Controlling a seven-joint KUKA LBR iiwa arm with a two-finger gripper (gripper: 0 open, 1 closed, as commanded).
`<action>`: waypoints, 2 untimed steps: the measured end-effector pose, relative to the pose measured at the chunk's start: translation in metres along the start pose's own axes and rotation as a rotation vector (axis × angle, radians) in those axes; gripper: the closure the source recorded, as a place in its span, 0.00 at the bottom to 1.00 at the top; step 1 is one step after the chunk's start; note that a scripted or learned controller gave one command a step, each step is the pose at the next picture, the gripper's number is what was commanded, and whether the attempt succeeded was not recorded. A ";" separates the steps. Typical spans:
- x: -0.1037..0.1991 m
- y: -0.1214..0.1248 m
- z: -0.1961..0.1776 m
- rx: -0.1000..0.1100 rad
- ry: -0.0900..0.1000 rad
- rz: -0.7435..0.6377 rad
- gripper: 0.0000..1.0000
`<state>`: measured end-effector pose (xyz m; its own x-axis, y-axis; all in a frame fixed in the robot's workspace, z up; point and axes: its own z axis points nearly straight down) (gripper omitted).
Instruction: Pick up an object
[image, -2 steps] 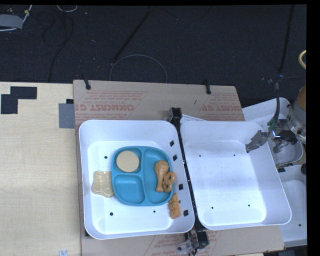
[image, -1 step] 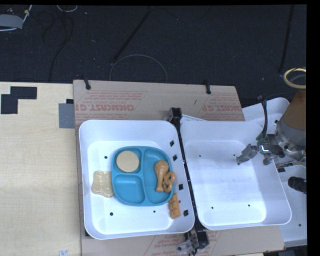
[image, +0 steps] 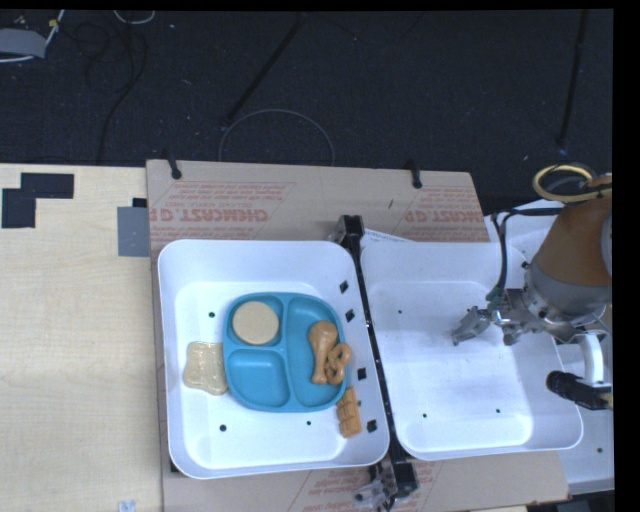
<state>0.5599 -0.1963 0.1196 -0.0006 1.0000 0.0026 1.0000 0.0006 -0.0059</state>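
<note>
In the left bin (image: 190, 440) lies a blue divided plate (image: 262, 385). The plate carries a round tan biscuit (image: 254, 322) and a brown drumstick-shaped piece (image: 324, 348) with a pretzel-like bit beside it. A pale toast-shaped piece (image: 205, 367) rests on the bin floor, touching the plate's left edge. A small brown chunk (image: 348, 412) lies by the plate's lower right corner. My gripper (image: 485, 335) hangs over the right side of the right bin (image: 450, 420), far from all these objects. Its fingers are spread open with nothing between them.
A black divider clip line (image: 362, 330) marks where the two bins meet. Cardboard (image: 300, 205) lies under the bins. A wooden bench top (image: 70, 350) extends to the left. Cables and a yellow ring (image: 560, 180) sit near the arm at the right.
</note>
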 end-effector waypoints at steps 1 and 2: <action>0.001 0.000 0.034 -0.001 -0.001 0.002 0.00; 0.000 0.001 0.021 -0.004 -0.002 0.003 1.00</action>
<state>0.5604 -0.1960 0.0985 0.0026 1.0000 0.0008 1.0000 -0.0026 -0.0020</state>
